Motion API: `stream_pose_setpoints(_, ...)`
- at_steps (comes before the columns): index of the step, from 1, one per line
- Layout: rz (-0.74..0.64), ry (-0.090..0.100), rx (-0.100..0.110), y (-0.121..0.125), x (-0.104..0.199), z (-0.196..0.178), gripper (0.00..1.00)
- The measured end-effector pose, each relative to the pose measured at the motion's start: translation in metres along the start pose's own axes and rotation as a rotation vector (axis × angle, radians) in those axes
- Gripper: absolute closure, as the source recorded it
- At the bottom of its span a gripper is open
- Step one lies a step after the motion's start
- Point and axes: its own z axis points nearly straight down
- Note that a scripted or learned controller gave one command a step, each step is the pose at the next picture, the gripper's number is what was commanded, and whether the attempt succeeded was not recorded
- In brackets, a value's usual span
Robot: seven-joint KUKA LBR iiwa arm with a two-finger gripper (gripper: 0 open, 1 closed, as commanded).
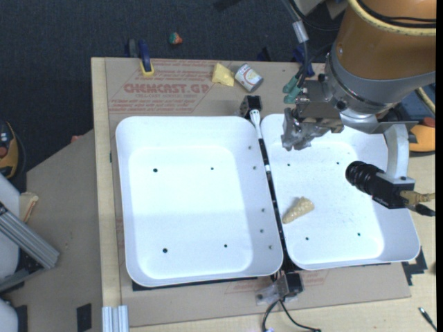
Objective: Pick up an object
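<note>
Two white bins are shown side by side on the bench: the left bin [124, 185] and the right bin [387, 251]. A small tan object [297, 209] lies in the right bin's lower left part. The gripper [296, 138] is held above it, toward the frame's upper right, apart from the object; its state cannot be told.
</note>
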Motion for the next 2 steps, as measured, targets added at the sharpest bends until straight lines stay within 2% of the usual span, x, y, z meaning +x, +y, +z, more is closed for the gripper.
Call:
stream_pose_setpoints(1, -0.001, -0.003, 0.018, -0.009, 0.068, 0.074, 1.00)
stream_pose_setpoints(2, 0.001, -0.001, 0.006, -0.003, 0.101, 0.048, 1.00)
